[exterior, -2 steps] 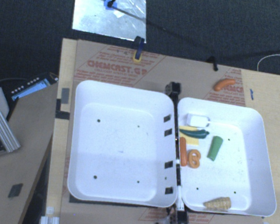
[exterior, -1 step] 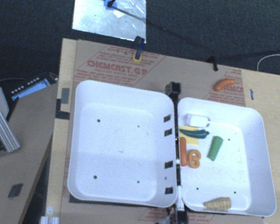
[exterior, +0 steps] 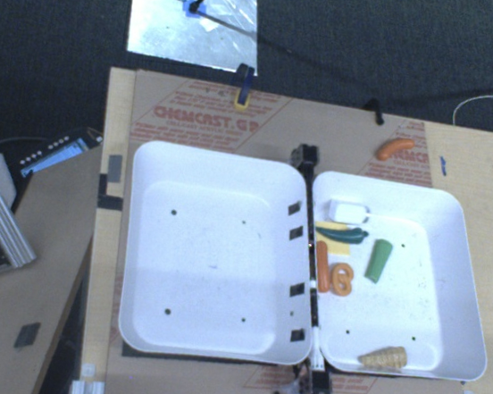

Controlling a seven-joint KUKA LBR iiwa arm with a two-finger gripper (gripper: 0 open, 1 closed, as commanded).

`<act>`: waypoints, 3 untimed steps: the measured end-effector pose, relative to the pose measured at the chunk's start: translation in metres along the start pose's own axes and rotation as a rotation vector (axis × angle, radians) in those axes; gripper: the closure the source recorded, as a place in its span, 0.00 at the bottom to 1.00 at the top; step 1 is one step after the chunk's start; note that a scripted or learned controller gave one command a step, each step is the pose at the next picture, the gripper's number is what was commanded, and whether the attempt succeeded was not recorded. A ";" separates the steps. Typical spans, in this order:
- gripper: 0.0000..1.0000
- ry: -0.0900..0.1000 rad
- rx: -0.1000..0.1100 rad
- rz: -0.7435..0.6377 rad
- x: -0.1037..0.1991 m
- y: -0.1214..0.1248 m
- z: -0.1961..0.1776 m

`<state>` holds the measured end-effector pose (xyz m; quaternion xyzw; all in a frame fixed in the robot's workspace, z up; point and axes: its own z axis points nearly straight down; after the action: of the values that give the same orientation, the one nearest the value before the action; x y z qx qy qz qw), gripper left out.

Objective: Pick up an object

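Note:
Several small objects lie in the right bin [exterior: 454, 264]. A white block [exterior: 346, 211] sits near its back left corner, with a dark teal piece [exterior: 346, 234] and a yellow piece [exterior: 334, 245] just in front of it. Two orange pieces [exterior: 335, 277] lie side by side by the left wall. A green cylinder [exterior: 379, 259] lies tilted near the middle. A tan ridged cone [exterior: 384, 357] rests against the front wall.
The left bin [exterior: 212, 250] stands beside the right one, joined by a black clip strip [exterior: 306, 244]. An orange sausage-shaped object [exterior: 394, 149] lies on the cardboard behind the right bin. A yellow and blue clamp [exterior: 242, 87] sits at the bench's back edge.

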<state>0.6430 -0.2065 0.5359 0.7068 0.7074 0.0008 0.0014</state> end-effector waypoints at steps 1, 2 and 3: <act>1.00 -0.001 -0.001 -0.004 0.001 0.010 0.000; 1.00 0.000 0.000 0.000 0.000 -0.015 0.000; 1.00 -0.001 0.000 -0.005 0.001 0.027 0.001</act>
<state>0.6698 -0.2052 0.5345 0.7050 0.7092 0.0004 0.0016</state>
